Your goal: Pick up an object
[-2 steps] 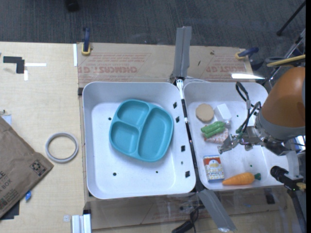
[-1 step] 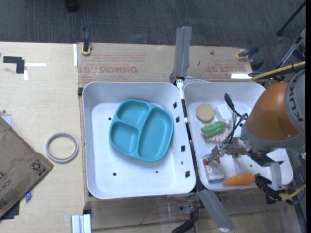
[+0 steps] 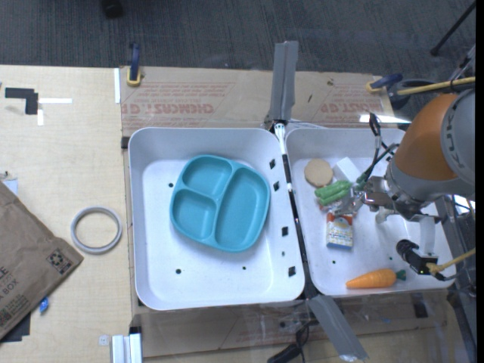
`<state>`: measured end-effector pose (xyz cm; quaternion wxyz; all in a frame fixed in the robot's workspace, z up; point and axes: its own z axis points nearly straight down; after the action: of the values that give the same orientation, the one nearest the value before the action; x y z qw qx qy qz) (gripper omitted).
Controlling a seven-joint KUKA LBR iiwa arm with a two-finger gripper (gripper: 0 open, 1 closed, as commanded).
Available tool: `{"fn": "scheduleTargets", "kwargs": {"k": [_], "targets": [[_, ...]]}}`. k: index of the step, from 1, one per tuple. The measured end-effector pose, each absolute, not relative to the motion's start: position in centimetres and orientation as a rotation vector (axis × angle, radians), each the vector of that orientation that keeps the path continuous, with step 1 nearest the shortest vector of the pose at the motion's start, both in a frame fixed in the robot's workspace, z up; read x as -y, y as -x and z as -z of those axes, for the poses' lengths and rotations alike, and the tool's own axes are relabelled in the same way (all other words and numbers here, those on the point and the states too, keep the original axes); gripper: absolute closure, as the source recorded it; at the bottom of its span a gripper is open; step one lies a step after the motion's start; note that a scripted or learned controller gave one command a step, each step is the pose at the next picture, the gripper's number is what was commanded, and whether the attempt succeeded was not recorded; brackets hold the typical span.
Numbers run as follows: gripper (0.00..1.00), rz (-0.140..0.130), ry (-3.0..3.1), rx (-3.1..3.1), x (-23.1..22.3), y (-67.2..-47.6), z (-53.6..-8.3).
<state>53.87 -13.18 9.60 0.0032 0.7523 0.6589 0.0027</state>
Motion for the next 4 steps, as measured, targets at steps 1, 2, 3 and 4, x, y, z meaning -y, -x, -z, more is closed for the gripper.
{"fn": "scheduleTargets", "kwargs": {"k": [1, 2, 3, 4], "targets": [[0.00, -0.009, -2.173, -2.257, 13.9, -51.4, -9.6], [1.00, -0.011, -2.175, -2.257, 13.8, -51.4, -10.5], [1.00, 0.004, -2.352, -2.084, 6.8, -52.3, -21.4], [1.00, 0.004, -2.255, -2.187, 10.8, -47.8, -28.2]]}}
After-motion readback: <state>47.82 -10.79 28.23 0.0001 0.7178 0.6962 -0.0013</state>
